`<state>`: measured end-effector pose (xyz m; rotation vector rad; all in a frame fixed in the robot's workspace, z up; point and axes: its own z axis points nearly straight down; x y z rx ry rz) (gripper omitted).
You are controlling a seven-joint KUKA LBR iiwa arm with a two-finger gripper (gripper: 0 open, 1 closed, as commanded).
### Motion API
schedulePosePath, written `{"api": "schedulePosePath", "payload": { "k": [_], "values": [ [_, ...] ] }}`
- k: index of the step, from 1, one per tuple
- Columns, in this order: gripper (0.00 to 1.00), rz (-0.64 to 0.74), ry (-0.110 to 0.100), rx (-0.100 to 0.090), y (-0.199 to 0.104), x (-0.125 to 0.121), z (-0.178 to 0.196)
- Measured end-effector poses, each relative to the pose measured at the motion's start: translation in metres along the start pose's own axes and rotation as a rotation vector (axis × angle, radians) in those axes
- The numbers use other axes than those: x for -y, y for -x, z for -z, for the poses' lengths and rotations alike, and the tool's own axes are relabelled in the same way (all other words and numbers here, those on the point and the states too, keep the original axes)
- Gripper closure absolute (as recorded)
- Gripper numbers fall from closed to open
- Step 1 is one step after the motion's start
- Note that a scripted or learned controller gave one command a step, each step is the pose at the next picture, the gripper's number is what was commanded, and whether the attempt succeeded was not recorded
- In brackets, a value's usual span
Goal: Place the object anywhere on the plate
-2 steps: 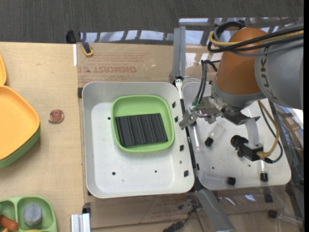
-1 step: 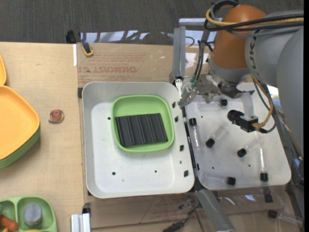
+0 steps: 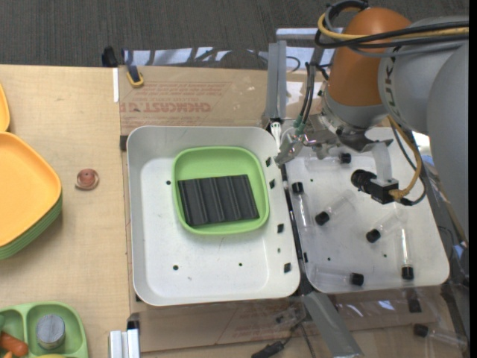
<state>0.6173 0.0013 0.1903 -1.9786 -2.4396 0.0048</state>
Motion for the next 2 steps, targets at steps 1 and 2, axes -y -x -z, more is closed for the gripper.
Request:
{"api": "schedulePosePath", "payload": {
  "k": [1,2],
  "values": [
    [0.0,-0.128,-0.002,-0.001,0.025,0.033,0.0],
    [0.0,-0.282,0.0,0.0,0.057,0.075,0.046]
  ]
}}
